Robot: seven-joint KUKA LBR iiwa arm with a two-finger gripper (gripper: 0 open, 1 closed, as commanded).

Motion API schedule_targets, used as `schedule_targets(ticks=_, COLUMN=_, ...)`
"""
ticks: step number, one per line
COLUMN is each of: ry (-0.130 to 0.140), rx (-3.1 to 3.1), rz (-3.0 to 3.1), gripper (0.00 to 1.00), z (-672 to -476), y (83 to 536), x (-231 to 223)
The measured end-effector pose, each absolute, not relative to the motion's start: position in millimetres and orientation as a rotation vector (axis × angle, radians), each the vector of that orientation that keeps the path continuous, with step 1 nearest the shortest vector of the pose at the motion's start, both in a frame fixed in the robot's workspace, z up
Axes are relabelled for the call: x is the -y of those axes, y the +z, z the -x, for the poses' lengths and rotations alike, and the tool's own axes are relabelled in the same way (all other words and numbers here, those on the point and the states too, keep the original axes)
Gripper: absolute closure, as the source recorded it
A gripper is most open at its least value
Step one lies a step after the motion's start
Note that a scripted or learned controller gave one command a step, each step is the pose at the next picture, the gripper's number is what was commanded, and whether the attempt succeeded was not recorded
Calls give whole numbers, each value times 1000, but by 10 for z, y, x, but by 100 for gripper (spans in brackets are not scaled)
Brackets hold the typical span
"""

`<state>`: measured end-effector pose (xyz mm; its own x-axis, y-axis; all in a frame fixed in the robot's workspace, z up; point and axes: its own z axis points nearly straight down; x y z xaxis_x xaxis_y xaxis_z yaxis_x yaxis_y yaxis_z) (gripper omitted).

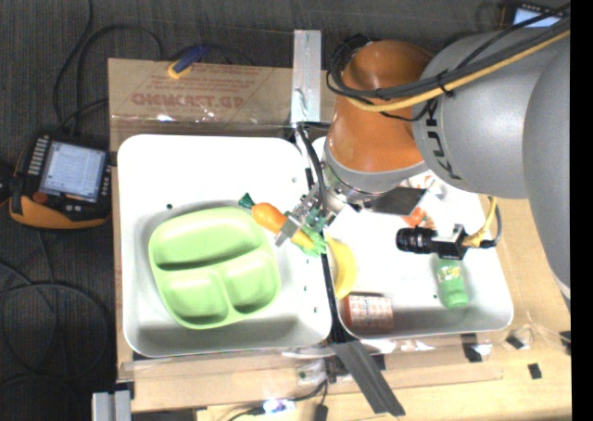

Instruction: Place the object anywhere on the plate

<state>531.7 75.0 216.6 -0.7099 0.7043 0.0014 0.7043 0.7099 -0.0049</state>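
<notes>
Over the rim between the bins, the toy carrot (268,216) sits just off the green plate (215,266), the gripper (306,223) beside it — grip impossible to tell — so carry well inward before release.

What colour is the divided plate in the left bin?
Light green; the plate shows clearly in the camera view.
</notes>
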Motion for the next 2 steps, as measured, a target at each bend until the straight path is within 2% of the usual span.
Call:
schedule_targets(ticks=1, ry=8, rx=2823, rz=1363, gripper=100, z=-5220, y=1565, x=-1462)
schedule_targets(ticks=2, ry=7, rx=2824, rz=1363, gripper=0, z=-5222, y=1568, x=-1459)
